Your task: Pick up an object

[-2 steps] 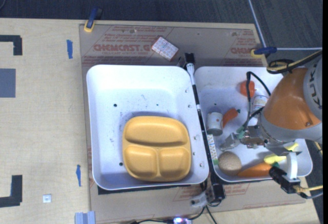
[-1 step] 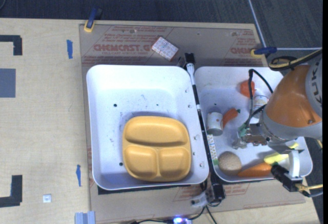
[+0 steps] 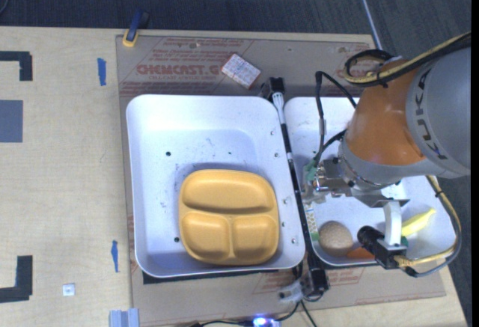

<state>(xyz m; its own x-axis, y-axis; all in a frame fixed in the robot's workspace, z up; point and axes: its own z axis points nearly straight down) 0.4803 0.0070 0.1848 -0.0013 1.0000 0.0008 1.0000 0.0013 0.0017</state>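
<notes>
The gripper (image 3: 327, 185) hangs over the right bin (image 3: 299, 122), at the end of the grey and orange arm (image 3: 389, 123) that covers most of that bin. The wrist hides its tip, so I cannot tell whether it is spread or closed, and nothing can be seen held in it.

The closest thing to the gripper is a brown lump (image 3: 334, 236), lower in the view by the bin's near wall. It lies near the gripper, with no contact to be seen. The lump is rounded like an egg, tan and dull, with a paler patch on top. It is so nearly round that its long axis is hard to read; it seems slightly wider from left to right.

To the right of the lump is a yellow stick (image 3: 418, 222), farther from the gripper. It is long and bright, and its axis slants from lower left to upper right. A small orange thing (image 3: 360, 251) peeks out just right of the lump, too hidden to identify.

To the left of the gripper, the left bin (image 3: 187, 131) holds a yellow plate (image 3: 228, 215) with three sections.
</notes>
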